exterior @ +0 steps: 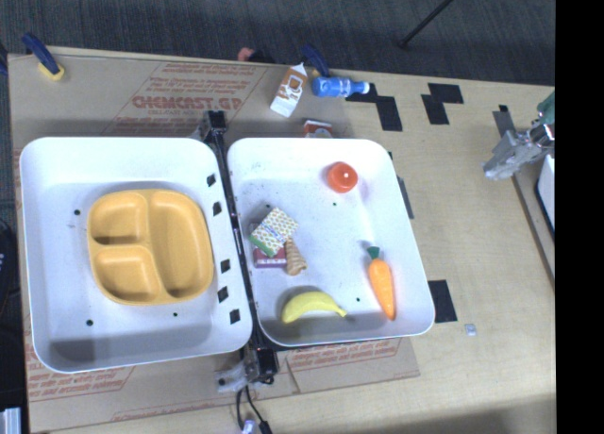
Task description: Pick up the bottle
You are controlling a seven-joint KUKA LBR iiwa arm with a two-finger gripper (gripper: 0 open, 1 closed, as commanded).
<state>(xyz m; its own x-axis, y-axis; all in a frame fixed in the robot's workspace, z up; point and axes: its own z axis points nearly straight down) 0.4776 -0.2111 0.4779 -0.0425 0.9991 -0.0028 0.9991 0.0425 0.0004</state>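
Gripper [514, 152] sits at the right edge of the bench, a grey metal form; I cannot tell its state. I see the bottle [335, 88], blue smooth plastic, lying on its side on the bench beyond the right bin [406, 262], beside a small carton [288, 91]. That bin holds a tapered carrot [380, 283], curved banana [311, 307] and round tomato [342, 175]. A yellow compartment tray [151, 243] fills the left bin [47, 328].
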